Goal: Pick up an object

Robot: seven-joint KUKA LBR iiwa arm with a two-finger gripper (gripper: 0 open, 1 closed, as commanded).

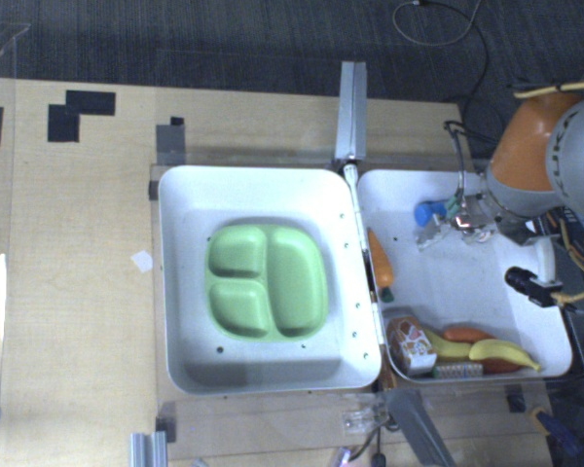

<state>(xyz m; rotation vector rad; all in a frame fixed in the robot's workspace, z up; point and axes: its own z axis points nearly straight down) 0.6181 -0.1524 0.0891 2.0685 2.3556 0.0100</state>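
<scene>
The gripper (446, 224) hangs over the upper middle of the right bin (487, 290), reaching in from the right below the orange band of the arm (526, 154). A small blue piece (428, 211) sits right at its tip; I cannot tell whether that is an object or part of the tool. An orange carrot (379, 261) lies along the bin's left wall. In the near corner lie a brown-and-white round packet (412, 344), a red-orange item (465, 335) and a yellow banana (503, 354), well below the gripper.
The left bin (185, 261) holds a green divided plate (268, 278). A metal divider post (351, 115) stands between the bins at the back. A black part (531, 284) of the arm juts over the right bin's right side.
</scene>
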